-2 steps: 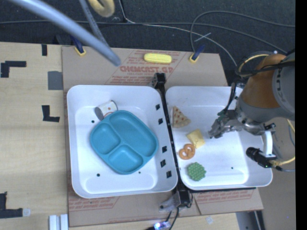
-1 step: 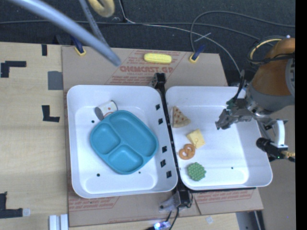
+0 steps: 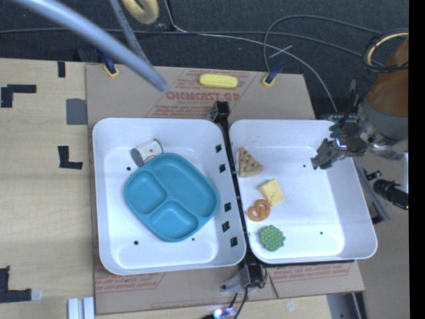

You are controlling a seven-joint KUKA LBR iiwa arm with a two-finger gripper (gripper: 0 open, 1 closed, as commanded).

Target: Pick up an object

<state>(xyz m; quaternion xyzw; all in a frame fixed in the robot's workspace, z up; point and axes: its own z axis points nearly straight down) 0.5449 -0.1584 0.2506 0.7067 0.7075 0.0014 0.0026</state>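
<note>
From above, the hand (image 3: 325, 157) hangs over the right bin's (image 3: 332, 241) far right edge, nothing visibly in it; whether it is open I cannot tell. This looks like the approach. The food pieces, a pizza slice (image 3: 248, 162), cheese wedge (image 3: 271, 192), pretzel (image 3: 259, 210) and green broccoli-like piece (image 3: 271, 238), lie well to its left, so it must travel across and descend.

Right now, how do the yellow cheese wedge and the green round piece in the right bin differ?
The cheese wedge is pale yellow with flat faces and straight edges; the green round piece is green, rounded and bumpy. The cheese wedge lies nearer the bin's middle, just above the pretzel; the green round piece lies below the pretzel, close to the near wall. Both are small food toys lying in the right bin, apart from the end effector.
</note>
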